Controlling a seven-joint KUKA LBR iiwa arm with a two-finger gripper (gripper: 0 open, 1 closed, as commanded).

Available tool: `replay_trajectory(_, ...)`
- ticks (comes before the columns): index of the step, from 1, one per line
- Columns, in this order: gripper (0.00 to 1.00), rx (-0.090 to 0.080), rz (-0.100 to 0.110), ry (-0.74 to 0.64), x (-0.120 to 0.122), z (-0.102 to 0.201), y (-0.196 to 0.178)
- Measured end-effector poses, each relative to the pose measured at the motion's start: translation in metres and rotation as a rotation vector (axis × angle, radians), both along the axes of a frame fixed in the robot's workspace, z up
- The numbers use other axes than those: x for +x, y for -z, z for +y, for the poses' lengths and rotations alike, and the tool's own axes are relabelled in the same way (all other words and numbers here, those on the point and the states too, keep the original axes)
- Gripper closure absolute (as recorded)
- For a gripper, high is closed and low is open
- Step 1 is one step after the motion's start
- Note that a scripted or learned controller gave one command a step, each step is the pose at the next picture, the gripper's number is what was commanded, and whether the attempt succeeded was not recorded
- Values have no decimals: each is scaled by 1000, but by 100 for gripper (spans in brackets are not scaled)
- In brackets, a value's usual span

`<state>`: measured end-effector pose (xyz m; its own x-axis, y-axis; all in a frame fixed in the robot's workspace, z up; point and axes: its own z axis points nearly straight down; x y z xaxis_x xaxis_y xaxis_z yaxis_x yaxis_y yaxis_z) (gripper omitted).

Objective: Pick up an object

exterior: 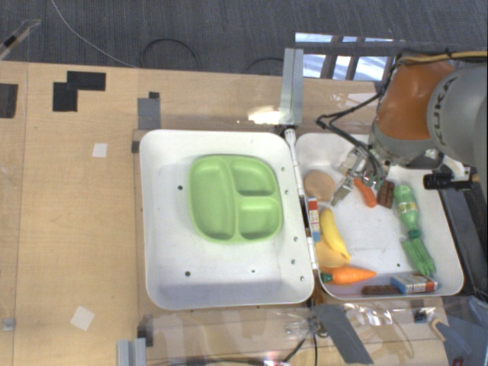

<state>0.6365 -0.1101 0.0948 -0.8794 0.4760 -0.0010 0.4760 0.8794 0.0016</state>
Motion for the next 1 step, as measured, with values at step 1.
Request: replay_trajectory(1,0,-5,-9,-103,-22,-56,6)
